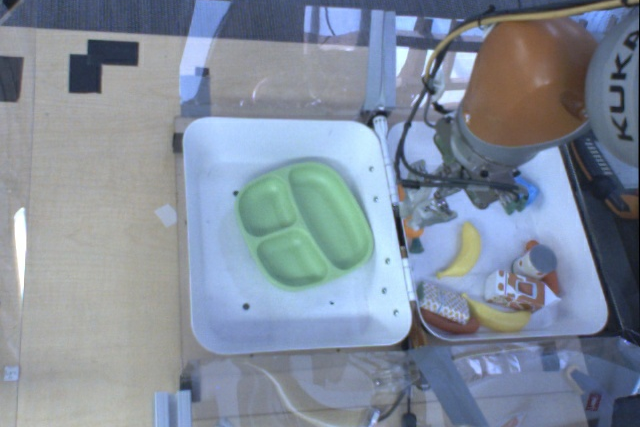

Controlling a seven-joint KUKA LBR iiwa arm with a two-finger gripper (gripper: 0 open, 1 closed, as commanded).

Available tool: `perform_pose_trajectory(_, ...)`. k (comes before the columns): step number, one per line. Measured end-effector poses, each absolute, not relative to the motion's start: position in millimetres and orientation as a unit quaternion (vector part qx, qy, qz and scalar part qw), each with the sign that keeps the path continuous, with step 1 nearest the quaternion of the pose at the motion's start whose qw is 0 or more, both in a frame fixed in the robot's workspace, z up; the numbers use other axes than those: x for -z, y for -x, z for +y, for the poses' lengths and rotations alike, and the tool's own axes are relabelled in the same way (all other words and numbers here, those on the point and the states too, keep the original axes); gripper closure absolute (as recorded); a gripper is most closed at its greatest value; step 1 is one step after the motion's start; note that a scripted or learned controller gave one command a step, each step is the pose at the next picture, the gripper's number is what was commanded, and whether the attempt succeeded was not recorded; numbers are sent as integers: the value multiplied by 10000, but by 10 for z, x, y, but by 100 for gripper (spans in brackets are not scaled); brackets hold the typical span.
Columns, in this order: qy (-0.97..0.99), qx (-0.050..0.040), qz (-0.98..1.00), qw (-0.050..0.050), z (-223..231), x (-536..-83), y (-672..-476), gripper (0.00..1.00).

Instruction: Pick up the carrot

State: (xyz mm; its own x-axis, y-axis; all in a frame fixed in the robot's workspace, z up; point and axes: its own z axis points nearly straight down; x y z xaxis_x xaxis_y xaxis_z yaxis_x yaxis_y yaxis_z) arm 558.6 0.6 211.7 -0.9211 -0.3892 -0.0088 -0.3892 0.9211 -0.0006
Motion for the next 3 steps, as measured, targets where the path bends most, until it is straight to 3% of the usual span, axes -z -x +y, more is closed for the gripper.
perform_pose_trajectory(1,458,-11,9989,29,302,-1848,-5594,100)
perform_pose_trajectory(2,207,-11,9998,30,732,-1848,-5356,100)
perform_pose_trajectory(3,-875,-16,9962,34,1095,-2095,-5326,100)
